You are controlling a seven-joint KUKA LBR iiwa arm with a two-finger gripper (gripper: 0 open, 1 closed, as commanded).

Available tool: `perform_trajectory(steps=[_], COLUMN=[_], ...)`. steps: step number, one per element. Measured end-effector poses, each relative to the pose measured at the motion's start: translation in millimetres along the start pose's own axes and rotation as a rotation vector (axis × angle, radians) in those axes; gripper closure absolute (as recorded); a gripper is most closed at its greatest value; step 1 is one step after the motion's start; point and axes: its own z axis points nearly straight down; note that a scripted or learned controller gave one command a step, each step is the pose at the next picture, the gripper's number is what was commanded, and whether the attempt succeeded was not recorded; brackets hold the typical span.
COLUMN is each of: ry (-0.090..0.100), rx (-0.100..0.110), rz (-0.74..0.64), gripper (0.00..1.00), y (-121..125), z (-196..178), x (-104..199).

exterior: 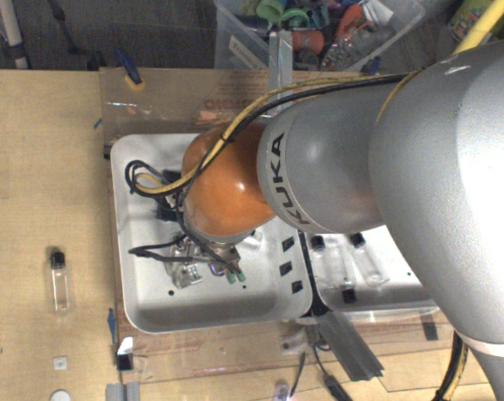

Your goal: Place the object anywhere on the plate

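My gripper [200, 261] hangs low inside the left white bin [128, 224], just above its floor near the front half. The orange band [222, 190] and the broad grey arm [360, 140] sit over it and hide much of this bin's middle and right side. Black cables [147, 178] loop out from the wrist to the left. A small green-tipped bit [233, 277] shows by the gripper's lower end; whether it is part of the gripper or a separate thing is unclear.
The right white bin [373, 274] lies partly under the arm. A small clear vial [59, 279] lies on the wooden bench to the left. A clear tub of colourful toys [318, 11] stands behind the bins.
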Motion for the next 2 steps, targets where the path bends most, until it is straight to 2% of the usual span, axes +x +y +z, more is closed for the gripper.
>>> perform_trajectory(steps=[1,2], ry=[-0.003,0.003], rx=[-0.002,-0.004], rz=[-0.261,-0.857], gripper=[1.0,1.0], y=[-15.8,-41.1], z=[1.6,-138.8], x=[-55.1,-65.2])
